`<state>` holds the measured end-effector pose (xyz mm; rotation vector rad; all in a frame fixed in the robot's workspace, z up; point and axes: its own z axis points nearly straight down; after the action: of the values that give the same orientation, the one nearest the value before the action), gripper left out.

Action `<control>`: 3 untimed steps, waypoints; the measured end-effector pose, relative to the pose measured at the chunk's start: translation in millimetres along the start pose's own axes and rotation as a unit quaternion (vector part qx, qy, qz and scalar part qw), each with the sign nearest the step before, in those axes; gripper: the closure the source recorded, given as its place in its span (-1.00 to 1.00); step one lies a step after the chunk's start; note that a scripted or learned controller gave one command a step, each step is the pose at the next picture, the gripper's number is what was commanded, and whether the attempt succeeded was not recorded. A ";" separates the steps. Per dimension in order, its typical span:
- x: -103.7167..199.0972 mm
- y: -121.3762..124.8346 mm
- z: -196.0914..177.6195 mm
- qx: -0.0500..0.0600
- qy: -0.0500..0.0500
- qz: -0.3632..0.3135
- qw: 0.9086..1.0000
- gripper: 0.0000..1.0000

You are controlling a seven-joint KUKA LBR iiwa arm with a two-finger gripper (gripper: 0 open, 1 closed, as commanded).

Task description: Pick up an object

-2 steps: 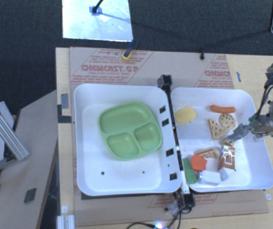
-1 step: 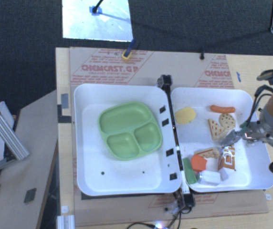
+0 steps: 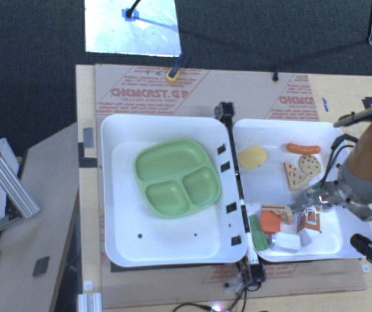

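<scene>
The right bin (image 3: 342,242) holds several toy foods: a yellow lemon-like piece (image 3: 253,156), a red sausage (image 3: 303,149), a pizza slice with a cookie (image 3: 301,171), a sandwich (image 3: 276,211) beside an orange block (image 3: 270,223), a green strip (image 3: 257,233), a white piece (image 3: 286,241) and a small orange-and-white carton (image 3: 309,220). The arm comes in from the right, its orange band above the wrist. My gripper (image 3: 316,203) hangs low in this bin, just above the carton and right of the sandwich.
The left bin (image 3: 118,239) carries a green divided plate (image 3: 176,177). Black clips run along the divider (image 3: 233,174) between the bins. A yellow-tipped tool (image 3: 173,75) lies on the cardboard behind the bins.
</scene>
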<state>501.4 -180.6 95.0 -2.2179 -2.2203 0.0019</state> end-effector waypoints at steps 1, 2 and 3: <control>0.3 0.6 11.0 -0.002 -0.001 0.000 1.000 -1.00; -0.6 2.5 -1.8 -0.005 -0.002 0.000 1.000 1.00; -5.8 4.2 -45.8 -0.004 -0.002 -0.001 1.000 1.00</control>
<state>505.7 -186.5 140.8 -2.2213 -2.2288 -0.0034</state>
